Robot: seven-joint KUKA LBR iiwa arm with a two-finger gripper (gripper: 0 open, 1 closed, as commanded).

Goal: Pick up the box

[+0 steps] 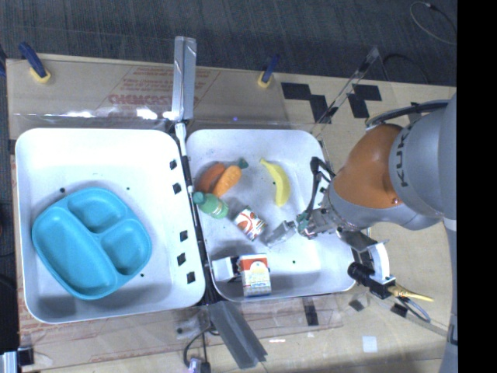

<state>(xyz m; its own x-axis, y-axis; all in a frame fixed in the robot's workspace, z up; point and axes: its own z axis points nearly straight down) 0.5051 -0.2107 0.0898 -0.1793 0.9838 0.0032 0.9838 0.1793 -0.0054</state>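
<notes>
Box (255, 276) sits at the near edge of the right bin (307, 142), upright-ish, orange and white carton w/ a white piece just beside it on the left. Prob light, stiff cardboard, smooth faces, could skid against the bin wall; best bet is a pinch across its two narrow sides from above. Further in, jaws (281, 232) hang low mid-bin, beside a small can (248, 223), apart from the box; can't tell if they're wide or narrow, nothing seen between them. Beyond: green bottle (210, 204), carrot (221, 178), banana (276, 181). Left bin holds a blue tray (89, 242).
</notes>
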